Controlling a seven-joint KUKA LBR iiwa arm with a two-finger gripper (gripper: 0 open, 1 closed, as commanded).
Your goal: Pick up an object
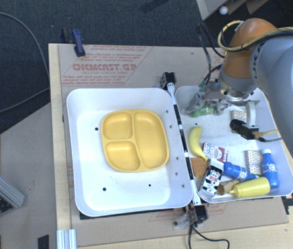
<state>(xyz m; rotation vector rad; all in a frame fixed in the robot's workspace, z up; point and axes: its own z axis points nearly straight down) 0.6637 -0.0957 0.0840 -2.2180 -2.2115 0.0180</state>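
Overhead, my gripper (207, 104) hangs at the right bin's (286, 183) eleven o'clock corner; grip state indiscernible, banana (196, 142) nearest.

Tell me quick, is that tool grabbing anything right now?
Tool: low over the far end of the right bin; whether it is open, closed or holding anything cannot be told from this view.
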